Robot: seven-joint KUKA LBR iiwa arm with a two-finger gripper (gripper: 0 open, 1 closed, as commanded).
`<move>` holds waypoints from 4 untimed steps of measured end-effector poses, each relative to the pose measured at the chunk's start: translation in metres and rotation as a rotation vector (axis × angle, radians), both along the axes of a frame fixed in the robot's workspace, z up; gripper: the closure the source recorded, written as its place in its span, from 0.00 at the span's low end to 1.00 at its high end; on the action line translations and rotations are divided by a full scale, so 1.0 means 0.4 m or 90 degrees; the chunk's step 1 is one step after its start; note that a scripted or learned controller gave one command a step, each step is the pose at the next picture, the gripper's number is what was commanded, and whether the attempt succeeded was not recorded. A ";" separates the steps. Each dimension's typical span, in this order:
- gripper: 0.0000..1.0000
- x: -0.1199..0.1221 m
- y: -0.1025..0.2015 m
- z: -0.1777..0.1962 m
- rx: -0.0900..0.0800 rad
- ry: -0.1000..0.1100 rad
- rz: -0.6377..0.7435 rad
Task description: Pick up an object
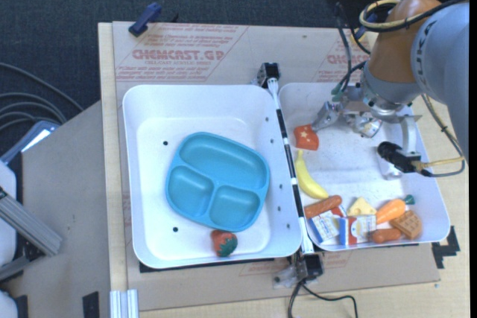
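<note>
- Tool hangs in the right bin; grip state cannot be determined.
- Red toy lies just beside and below it.
- Risk: a glancing approach could push the toy against the bin divider.

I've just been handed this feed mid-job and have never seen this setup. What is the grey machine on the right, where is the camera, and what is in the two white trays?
The camera is fixed above the bench and looks down at a slant. The grey machine with the orange band is a robot arm that reaches in from the right; its job is to pick up an object. Its pincer hangs over the right bin, close to a small red toy. I cannot tell whether it holds anything.

The right bin also holds a banana and a cluster of toy foods along its near edge. The left bin holds a blue divided plate and a strawberry beside the plate.
</note>
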State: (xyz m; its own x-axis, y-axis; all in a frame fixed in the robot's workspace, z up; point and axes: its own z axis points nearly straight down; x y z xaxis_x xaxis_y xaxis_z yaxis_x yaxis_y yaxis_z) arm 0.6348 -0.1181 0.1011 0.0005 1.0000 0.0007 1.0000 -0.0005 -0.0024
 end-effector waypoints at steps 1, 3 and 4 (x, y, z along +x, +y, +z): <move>0.00 -0.158 0.052 -0.042 0.000 0.000 0.000; 0.00 -0.335 0.037 -0.042 0.000 0.000 0.000; 0.00 -0.390 0.015 -0.042 0.000 0.000 0.000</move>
